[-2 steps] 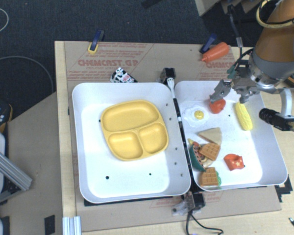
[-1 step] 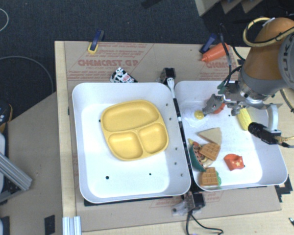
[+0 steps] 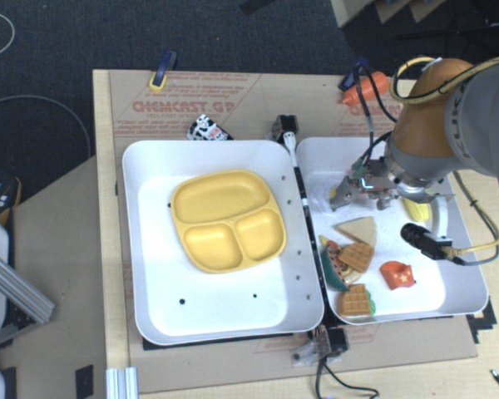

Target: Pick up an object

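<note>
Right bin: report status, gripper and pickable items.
Gripper low over right bin, holding nothing visible. Toy foods lie near: bread slice, waffle, red piece. Yellow tray in left bin.

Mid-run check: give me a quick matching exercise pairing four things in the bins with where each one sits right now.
Things:
1. yellow three-compartment plastic plate
2. red toy pepper
3. tan bread-slice wedge
4. yellow banana-like toy

Places:
A. right bin, just below the gripper
B. right bin, near its lower right corner
C. middle of the left bin
D. right bin, under the arm's wrist, partly hidden

Pairs: 1-C, 2-B, 3-A, 4-D
</note>
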`<control>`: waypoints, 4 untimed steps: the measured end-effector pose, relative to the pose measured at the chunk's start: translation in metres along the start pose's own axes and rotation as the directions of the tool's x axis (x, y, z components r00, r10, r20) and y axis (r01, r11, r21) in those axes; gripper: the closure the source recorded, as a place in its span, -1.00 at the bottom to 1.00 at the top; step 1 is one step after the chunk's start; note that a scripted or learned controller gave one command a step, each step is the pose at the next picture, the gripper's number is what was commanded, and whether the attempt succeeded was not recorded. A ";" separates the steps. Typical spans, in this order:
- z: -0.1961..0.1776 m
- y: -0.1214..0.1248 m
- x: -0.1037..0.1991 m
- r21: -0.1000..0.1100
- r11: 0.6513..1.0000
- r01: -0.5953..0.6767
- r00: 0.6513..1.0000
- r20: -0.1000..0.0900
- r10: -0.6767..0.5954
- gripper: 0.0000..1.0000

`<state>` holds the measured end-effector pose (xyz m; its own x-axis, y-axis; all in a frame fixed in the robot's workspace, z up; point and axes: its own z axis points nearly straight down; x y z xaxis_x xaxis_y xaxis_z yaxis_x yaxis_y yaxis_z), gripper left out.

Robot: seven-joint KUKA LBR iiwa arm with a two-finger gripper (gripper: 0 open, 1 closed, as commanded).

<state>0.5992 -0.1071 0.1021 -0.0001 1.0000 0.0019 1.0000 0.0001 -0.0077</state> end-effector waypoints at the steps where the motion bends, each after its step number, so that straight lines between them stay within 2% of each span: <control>1: 0.018 0.000 0.001 -0.004 1.000 0.000 1.000 0.001 0.000 -1.00; 2: 0.006 0.001 0.001 -0.009 1.000 -0.001 1.000 0.001 0.001 1.00; 3: -0.039 0.000 -0.006 -0.014 1.000 -0.001 1.000 0.004 0.001 1.00; 4: -0.098 0.000 0.004 -0.015 1.000 0.002 1.000 0.003 -0.002 1.00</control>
<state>0.5997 -0.1034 0.2000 -0.0017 1.0000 -0.0013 1.0000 0.0017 0.0070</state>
